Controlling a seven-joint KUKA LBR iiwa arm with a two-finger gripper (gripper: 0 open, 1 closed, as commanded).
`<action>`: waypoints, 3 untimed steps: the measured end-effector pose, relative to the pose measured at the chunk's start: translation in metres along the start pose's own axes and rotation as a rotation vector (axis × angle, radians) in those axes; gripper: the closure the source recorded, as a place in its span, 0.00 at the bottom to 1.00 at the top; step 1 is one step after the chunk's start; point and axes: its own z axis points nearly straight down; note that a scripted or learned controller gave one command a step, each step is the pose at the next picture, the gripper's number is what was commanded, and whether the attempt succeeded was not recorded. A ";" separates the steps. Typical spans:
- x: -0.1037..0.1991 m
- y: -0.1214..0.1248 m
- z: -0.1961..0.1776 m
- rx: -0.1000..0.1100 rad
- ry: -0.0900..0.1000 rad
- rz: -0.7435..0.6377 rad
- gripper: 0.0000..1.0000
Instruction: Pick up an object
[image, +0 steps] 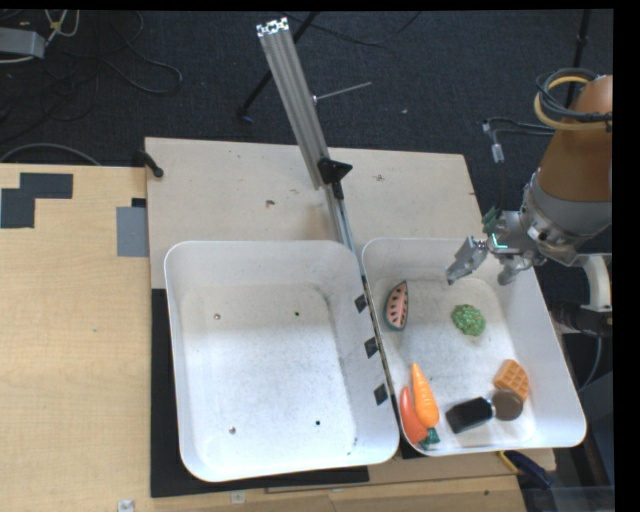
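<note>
The right bin (560, 355) holds a watermelon slice (398, 305), a green bumpy ball (467, 320), an orange carrot (423, 395), a red piece (407, 412) beside the carrot, a waffle-like block (511, 378), a brown lump (507, 403) and a black block (468, 414). My gripper (490, 267) hangs over the bin's far right part, above and slightly beyond the green ball. Its fingers are spread apart with nothing between them.
The left bin (185, 300) lies beside the right one, with small black clips (368, 345) along the shared rim. A slanted aluminium post (300, 120) rises behind the bins. A wooden bench top (70, 330) extends to the left.
</note>
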 end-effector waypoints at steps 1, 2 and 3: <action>0.000 0.001 -0.002 -0.004 -0.001 0.000 0.00; 0.007 0.006 0.057 0.001 0.000 -0.002 0.00; 0.005 0.013 0.116 0.002 0.000 0.001 0.00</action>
